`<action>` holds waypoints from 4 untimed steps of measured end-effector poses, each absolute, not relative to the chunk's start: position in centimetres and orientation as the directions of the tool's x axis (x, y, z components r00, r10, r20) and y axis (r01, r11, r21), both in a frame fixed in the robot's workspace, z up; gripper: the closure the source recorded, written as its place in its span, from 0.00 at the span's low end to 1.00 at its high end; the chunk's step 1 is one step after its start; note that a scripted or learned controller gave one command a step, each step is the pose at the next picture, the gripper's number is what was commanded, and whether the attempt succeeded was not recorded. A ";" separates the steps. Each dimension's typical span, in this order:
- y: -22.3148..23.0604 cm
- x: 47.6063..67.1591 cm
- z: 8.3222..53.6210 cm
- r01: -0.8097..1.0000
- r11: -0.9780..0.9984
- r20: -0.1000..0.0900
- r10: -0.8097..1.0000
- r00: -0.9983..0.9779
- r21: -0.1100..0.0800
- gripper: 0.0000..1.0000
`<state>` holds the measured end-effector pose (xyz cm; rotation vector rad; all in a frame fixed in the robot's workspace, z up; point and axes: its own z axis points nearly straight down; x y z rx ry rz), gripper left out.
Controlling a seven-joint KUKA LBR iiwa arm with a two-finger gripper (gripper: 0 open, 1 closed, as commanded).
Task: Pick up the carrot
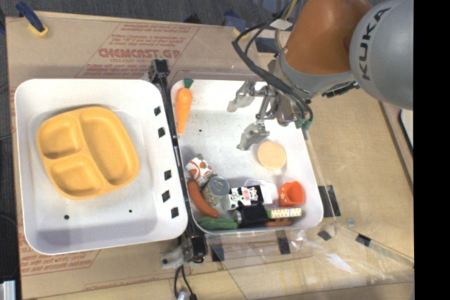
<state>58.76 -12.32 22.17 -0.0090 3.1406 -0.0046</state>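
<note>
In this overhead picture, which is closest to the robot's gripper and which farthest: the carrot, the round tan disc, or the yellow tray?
From the gripper:
1. Round tan disc, just below it in the right bin.
2. Carrot, at that bin's upper left corner.
3. Yellow tray, across in the left bin.

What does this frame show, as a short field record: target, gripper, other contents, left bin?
target: carrot, lying against the right bin's left wall, top corner
gripper: gripper open, over the bin's middle, apart from the carrot, holding nothing
nearby: tan round disc just below the gripper
clutter: small items piled along the bin's near edge
left bin: yellow divided plate
</note>
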 end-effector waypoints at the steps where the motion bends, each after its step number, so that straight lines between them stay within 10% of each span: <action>1: -10.2 65.5 11.9 0.048 0.999 0.010 0.048 -0.999 0.002 0.00; 3: -18.8 63.0 9.3 0.037 0.999 0.000 0.037 -0.999 -0.003 0.00; 4: -21.0 60.7 9.3 -0.477 0.879 0.001 -0.477 -0.879 0.001 0.00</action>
